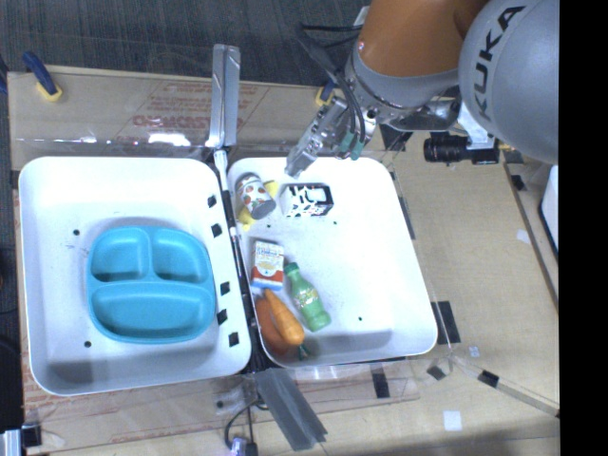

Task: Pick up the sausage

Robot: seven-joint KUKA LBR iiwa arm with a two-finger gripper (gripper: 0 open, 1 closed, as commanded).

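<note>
Two white bins on a cardboard-topped bench
Sausage (278, 319) lies near right bin's (404, 255) front-left corner; gripper (296, 164) hangs over its back edge, claw state unclear

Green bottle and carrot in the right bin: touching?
Touching. The camera view shows the green bottle lying against the carrot, no bin floor between them.

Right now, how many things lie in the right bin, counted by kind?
Can: 1
Black-and-white patterned piece: 1
Small carton: 1
Green bottle: 1
Orange carrot-like item: 1
Yellow item, partly hidden behind the can: 1
Total: 6
</note>
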